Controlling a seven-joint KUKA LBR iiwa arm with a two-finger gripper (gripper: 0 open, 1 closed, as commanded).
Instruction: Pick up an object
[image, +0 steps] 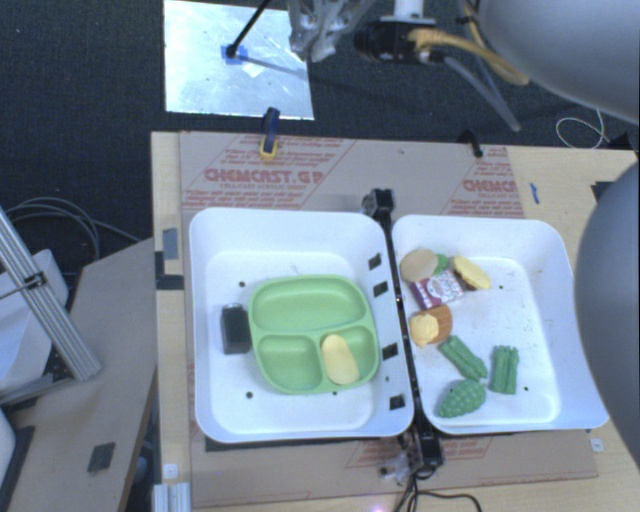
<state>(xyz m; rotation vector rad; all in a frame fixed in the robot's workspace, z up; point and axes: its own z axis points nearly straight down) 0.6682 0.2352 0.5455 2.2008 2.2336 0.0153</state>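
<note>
A green tray (300, 310) holding a yellow piece (340, 358) sits in the left bin (215, 400); toy foods (445, 290) crowd the right bin (545, 395); the grey arm (610, 300) looms along the right edge of the worktop (330, 165)

board (340, 165) | red print "CHEMCAST GP", left; repeated mirrored, right

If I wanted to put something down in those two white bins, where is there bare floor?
In the left white bin, strips border the green divided plastic plate, widest behind it. In the right white bin, the far-right floor is bare; toy foods crowd its left half, like the red packet.
</note>
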